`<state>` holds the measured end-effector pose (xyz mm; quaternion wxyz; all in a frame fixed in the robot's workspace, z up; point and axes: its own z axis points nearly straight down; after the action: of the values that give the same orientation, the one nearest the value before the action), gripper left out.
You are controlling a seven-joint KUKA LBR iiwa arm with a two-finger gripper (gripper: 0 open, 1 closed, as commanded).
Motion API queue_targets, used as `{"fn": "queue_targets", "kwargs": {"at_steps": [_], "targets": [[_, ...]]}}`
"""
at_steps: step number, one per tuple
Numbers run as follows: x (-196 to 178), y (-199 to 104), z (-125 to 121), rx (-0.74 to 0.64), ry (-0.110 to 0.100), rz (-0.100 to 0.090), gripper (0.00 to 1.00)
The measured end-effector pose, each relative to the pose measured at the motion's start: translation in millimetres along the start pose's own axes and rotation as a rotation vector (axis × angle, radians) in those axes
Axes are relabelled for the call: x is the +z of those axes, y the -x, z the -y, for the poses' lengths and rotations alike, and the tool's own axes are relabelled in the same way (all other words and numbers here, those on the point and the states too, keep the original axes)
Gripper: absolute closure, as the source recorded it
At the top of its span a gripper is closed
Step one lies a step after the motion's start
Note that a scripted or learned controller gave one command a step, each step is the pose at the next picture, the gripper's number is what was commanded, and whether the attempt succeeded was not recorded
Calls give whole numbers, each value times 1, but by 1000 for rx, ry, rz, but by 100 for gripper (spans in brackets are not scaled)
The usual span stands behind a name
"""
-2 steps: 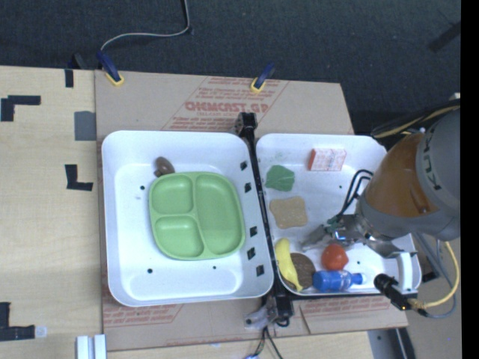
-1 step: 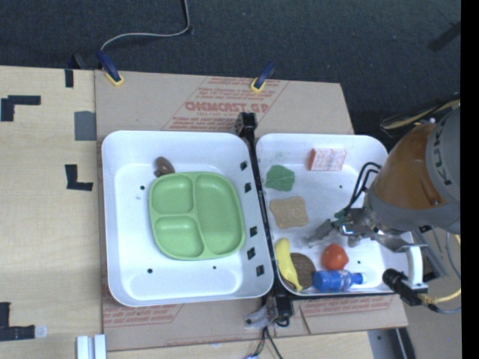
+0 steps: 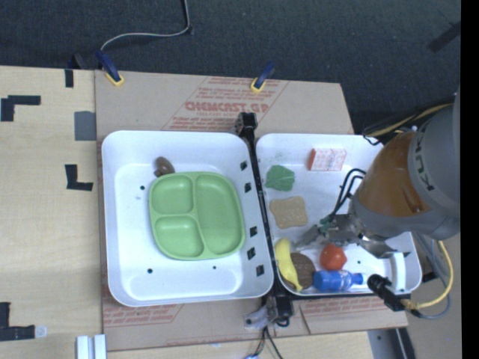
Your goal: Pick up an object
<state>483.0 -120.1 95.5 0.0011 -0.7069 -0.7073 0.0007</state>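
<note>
While arm (image 3: 408, 182) reached in from right, claw (image 3: 323, 229) hung low over right bin (image 3: 299, 144); finger state could not be told. Just beside it lay red tomato (image 3: 333, 257), blue bottle (image 3: 334, 280), banana (image 3: 285, 262), brown round piece (image 3: 302, 264), tan bread slice (image 3: 288, 212). Green leaf (image 3: 280, 177), pink box (image 3: 328, 158) farther back. Left bin (image 3: 120, 155) carried green divided plate (image 3: 197, 215), small brown item (image 3: 164, 166).

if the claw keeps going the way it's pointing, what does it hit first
Likely the brown round item beside the banana; the claw points left and down toward them, though its height above them is unclear.
</note>
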Motion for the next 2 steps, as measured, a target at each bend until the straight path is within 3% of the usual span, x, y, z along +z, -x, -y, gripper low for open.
{"fn": "queue_targets", "kwargs": {"at_steps": [1,2], "targets": [[10,14,-1,-1,3,-1,0],[-1,16,-4,1,13,5,100]]}}
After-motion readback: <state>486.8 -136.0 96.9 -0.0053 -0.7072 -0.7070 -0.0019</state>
